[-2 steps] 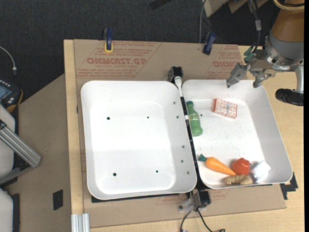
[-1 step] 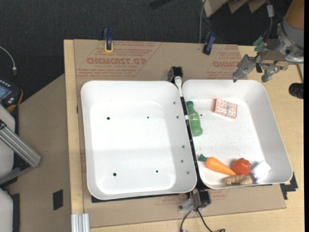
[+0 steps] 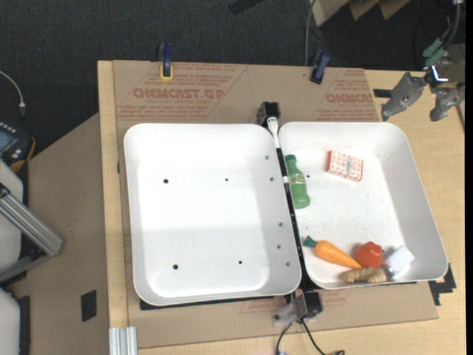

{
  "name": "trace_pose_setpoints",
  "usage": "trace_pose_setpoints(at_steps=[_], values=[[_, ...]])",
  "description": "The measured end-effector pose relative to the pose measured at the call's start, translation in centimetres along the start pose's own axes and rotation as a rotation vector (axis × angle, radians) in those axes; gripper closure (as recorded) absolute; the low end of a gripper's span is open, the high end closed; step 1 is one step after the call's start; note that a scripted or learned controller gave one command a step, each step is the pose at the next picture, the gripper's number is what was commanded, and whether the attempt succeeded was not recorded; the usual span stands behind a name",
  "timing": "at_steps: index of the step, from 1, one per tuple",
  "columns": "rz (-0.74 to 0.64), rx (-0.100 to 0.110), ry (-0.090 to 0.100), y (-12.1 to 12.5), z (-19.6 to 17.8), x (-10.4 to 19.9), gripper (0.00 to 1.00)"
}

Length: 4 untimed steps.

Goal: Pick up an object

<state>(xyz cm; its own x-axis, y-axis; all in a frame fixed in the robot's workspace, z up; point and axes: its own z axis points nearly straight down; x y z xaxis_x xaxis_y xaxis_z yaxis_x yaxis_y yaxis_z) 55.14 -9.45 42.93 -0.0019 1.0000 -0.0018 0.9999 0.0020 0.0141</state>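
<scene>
The left bin (image 3: 199,213) carries no objects; all 6 sit in the right bin (image 3: 414,191). From left to right: a green bottle (image 3: 297,182) lying along the divider, an orange carrot (image 3: 334,254), a pink patterned box (image 3: 345,166), a tan root (image 3: 366,275), a red tomato (image 3: 370,254), a white scrap (image 3: 400,261). The gripper (image 3: 425,98) hangs open and empty past the far right corner, so every candidate lies leftward and nearer the camera; the box is closest.

Gripper (image 3: 419,99) at upper right, its arm cut off by the right edge. Print on the pink box (image 3: 345,166) too small to read. Tan root (image 3: 365,275) partly overlaps the white scrap (image 3: 400,261) beside it.
</scene>
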Motion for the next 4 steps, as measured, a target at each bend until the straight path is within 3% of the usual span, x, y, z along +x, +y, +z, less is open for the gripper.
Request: trace_pose_setpoints(at_steps=[1,2,4], values=[[-0.004,-0.001,0.004,-4.0,-11.4,7.1,0.0],[-0.003,0.011,0.003,-2.8,-10.6,11.9,0.0],[-0.004,0.012,0.004,-0.9,-10.6,23.3,0.0]])
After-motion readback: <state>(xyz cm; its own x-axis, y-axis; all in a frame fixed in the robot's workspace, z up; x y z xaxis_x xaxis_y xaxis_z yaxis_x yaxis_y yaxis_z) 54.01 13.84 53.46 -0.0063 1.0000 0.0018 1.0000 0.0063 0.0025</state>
